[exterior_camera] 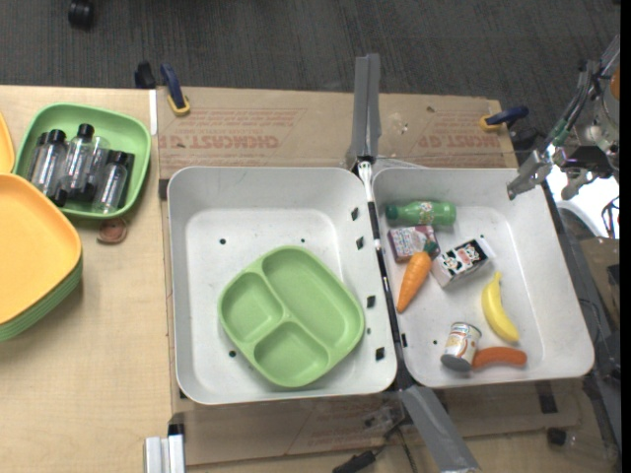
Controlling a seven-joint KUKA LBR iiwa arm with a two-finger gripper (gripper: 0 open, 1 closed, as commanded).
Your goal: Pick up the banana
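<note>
Cardboard is covering the tabletop [296, 131] under two white bins. Lying in the right bin [567, 294] is the banana [498, 310], its long axis running near-to-far, a milk carton [461, 260] just beside it. My tool [582, 151] is hanging beyond the bin's far right corner; open or closed, I cannot tell. "CHEMCAST GP" is printed on the cardboard.

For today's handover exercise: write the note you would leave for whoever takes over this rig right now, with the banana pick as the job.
Gripper: above the right bin's far right corner, nothing seen between its fingers.
Banana: lying in the right bin, right side, between the milk carton and the orange sausage; apart from both.
Done: nothing yet.
Left: approach, grasp and lift the banana.
</note>
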